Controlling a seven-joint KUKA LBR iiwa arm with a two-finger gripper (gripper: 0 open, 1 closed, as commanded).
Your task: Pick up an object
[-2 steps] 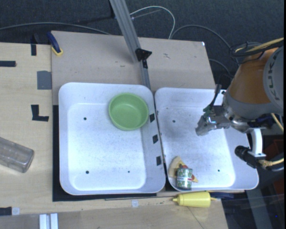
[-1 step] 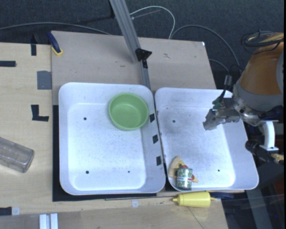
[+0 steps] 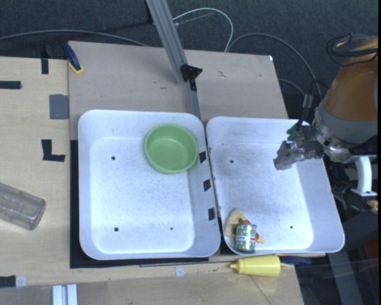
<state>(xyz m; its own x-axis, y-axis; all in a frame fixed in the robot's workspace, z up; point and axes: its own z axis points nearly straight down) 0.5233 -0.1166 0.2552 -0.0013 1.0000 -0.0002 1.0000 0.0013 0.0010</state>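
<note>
Tan bench (image 3: 146, 81), 2 white bins (image 3: 95, 170), dark carpet (image 3: 273, 11) behind

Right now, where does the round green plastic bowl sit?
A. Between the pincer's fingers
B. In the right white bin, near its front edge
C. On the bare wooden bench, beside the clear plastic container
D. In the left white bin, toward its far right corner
D: the round green plastic bowl rests on the floor of the left white bin, near its far right corner, well apart from the pincer over the right white bin.
</note>
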